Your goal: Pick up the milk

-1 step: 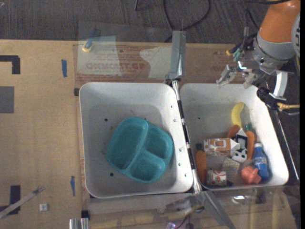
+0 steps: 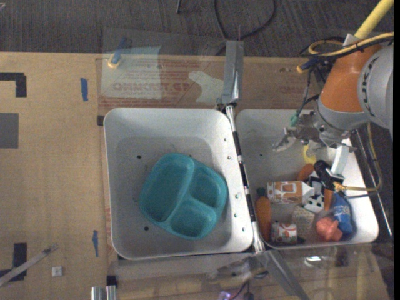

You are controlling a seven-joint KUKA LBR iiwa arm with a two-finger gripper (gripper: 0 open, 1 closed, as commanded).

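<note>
The milk point(image 2: 317, 194) looks to be the small carton with black and white cow patches, lying among other toys in the right bin point(image 2: 262, 127), near its lower right. My gripper point(image 2: 289, 136) hangs over the upper middle of that bin, up and to the left of the milk and apart from it. Nothing shows in the gripper. The grey wrist and orange band point(image 2: 340, 83) rise behind it to the right.
Beside the milk lie a white and brown carton point(image 2: 284, 192), a carrot point(image 2: 264, 211), a small carton point(image 2: 284, 232), a blue toy point(image 2: 342, 212), a pink toy point(image 2: 328, 229) and a yellow piece point(image 2: 310, 152). A teal divided plate point(image 2: 182, 195) sits in the left bin point(image 2: 125, 130).
</note>
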